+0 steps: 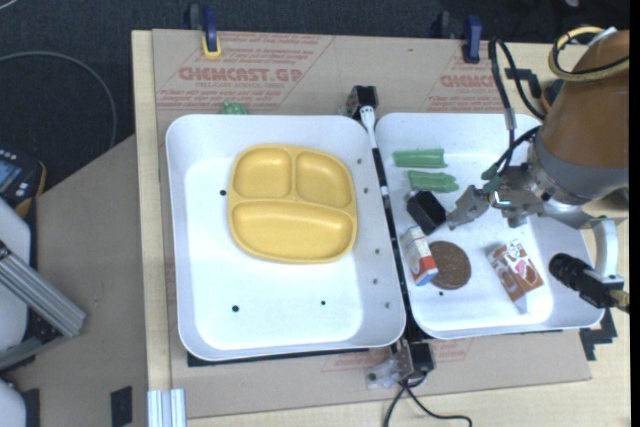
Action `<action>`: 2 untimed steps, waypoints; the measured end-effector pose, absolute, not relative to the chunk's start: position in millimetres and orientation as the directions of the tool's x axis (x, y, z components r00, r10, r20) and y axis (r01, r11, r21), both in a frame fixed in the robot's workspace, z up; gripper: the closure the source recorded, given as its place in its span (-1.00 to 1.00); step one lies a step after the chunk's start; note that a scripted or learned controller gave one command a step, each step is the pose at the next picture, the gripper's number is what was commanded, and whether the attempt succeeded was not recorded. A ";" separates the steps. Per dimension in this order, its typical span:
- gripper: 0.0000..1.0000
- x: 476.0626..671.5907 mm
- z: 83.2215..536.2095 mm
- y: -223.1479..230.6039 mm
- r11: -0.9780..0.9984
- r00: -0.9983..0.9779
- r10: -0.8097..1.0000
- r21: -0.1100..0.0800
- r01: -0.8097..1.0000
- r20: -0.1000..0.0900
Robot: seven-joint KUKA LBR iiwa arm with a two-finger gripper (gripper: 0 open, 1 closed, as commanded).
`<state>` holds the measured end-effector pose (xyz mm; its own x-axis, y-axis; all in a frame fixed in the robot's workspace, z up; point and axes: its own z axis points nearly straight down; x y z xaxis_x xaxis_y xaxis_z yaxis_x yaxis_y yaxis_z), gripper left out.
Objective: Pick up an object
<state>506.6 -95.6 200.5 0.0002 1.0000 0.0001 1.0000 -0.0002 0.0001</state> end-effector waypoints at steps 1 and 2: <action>-1.00 479.1 284.2 -44.5 0.006 -0.006 1.000 0.007 1.000 0.001; -1.00 480.2 355.9 34.5 0.010 -0.010 1.000 0.009 1.000 0.002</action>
<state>480.2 34.5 355.9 -0.0097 1.0000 0.0020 0.9999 0.0097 0.0094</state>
